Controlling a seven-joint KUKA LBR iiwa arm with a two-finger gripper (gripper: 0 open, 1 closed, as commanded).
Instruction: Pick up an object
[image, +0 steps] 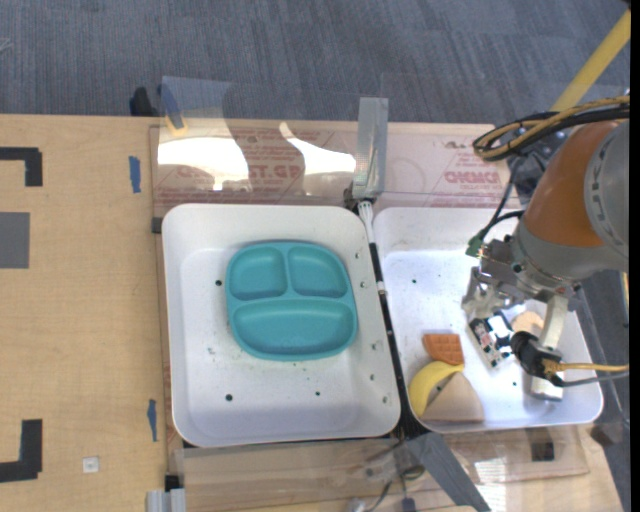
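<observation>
- Over right bin, near its right side: gripper low above bin floor, arm w/ orange band reaching in from right
- Can't tell claw state: tips lost among wires and small parts, so neither apart nor together can be called
- Nothing visibly between tips; no grasp confirmed
- Toward front of right bin, left of gripper: orange cracker-like piece, lying flat, apart from gripper
- Just in front of that: yellow rounded object touching tan cone-shaped object, both resting on bin floor near front wall
- Beside gripper, to its right: small pale round item, too small to ID; contact w/ it unclear
- Left bin: teal divided plate sitting flat in middle, well apart from arm
- Progress, as judged: approach roughly done, pick itself not yet done; all items look to be down in bins
- Left to do, prob: close on a target, lift clear of bin
</observation>
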